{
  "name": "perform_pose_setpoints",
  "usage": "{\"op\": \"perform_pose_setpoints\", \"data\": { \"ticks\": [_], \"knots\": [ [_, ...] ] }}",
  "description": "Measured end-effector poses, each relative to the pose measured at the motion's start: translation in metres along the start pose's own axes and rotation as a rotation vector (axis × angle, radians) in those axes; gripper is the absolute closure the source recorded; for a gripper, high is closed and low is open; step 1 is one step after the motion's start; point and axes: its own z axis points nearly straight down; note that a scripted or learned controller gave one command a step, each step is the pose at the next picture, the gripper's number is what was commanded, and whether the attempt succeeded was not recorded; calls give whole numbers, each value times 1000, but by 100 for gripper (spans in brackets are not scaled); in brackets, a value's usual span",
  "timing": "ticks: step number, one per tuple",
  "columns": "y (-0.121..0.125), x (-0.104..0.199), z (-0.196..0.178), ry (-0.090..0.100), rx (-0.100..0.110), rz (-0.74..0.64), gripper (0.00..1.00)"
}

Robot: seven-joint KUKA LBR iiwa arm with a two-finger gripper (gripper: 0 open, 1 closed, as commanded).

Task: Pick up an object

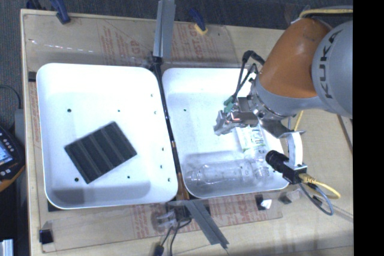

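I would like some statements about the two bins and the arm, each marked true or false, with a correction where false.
1. A dark ribbed pad lies in the left bin. True.
2. A clear plastic bottle lies on its side in the right bin. True.
3. The gripper is over the left bin. False: it is over the right bin, above the bottle.
4. The bottle stands upright in the middle of its bin. False: it lies flat along the near edge.
5. The pad sits square to the bin walls. False: it lies turned at an angle to them.
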Motion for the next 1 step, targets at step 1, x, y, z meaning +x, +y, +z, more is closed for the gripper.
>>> {"op": "perform_pose_setpoints", "data": {
  "ticks": [1],
  "knots": [
    [-17,-32,98,0,0,52,0]
  ]
}}
